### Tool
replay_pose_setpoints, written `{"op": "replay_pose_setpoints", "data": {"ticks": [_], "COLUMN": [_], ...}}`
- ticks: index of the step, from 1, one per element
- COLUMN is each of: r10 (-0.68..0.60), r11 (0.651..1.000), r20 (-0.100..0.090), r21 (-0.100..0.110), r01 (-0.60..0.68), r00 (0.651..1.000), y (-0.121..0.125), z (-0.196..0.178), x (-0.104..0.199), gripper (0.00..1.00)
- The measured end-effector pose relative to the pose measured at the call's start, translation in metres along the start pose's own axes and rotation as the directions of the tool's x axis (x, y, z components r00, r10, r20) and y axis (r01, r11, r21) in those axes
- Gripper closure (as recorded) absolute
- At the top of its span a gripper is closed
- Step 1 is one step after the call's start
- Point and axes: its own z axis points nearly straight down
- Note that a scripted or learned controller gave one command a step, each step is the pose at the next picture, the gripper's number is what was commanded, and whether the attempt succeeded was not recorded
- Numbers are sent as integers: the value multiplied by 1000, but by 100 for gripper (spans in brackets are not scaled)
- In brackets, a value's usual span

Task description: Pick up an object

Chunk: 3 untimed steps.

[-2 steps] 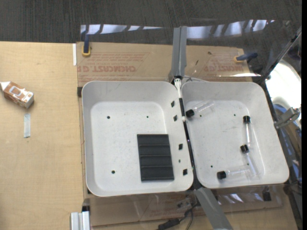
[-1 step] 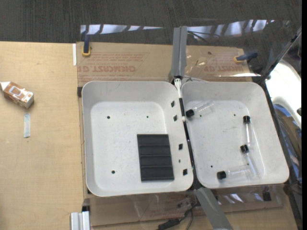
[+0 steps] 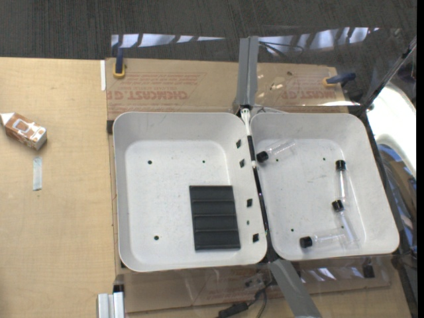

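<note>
A black ribbed rectangular block (image 3: 214, 217) lies flat in the left bin (image 3: 132, 177), toward its front right. The right bin (image 3: 371, 177) holds three clear tubes with black caps. One tube (image 3: 275, 152) lies near the bin's back left. A second tube (image 3: 340, 185) lies lengthwise along the right side. The third tube (image 3: 326, 240) rests along the front edge.
The two white bins sit on brown cardboard (image 3: 172, 88). A grey divider post (image 3: 247, 71) rises between them at the back. On the wooden bench to the left lie a small orange-and-white box (image 3: 25, 131) and a small pale strip (image 3: 37, 175).
</note>
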Motion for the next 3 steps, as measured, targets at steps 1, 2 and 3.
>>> {"op": "replay_pose_setpoints", "data": {"ticks": [1,2,3], "r10": [-67,-151,-241], "r11": [998,989,970], "r20": [-3,-4,-3], "r21": [0,0,-1], "r01": [67,151,241], "r00": [998,989,970], "y": [41,88,137], "z": [-15,-14,-9], "x": [-22,-47,-73], "gripper": [100,100,100]}}
